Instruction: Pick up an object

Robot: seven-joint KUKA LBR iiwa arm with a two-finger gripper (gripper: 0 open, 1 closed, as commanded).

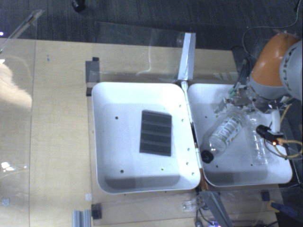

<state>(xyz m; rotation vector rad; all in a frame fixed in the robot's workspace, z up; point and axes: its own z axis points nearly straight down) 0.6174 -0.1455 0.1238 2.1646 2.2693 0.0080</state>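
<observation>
A clear plastic bottle [224,133] with a black cap [207,156] lies slantwise in the right bin [236,178], cap toward the front left. My gripper [235,102] hangs over the back of that bin, just above the bottle's base end. The grey arm with its orange band [273,60] reaches in from the right. A dark ribbed rectangular block [156,133] lies flat in the middle of the left bin [109,103]. A second clear item [259,148] rests near the right bin's right side.
A metal divider post [186,56] stands at the back between the bins. Cables and a small red-lit part [271,137] hang off the arm over the right bin's right edge. Bare wooden bench [52,126] stretches to the left.
</observation>
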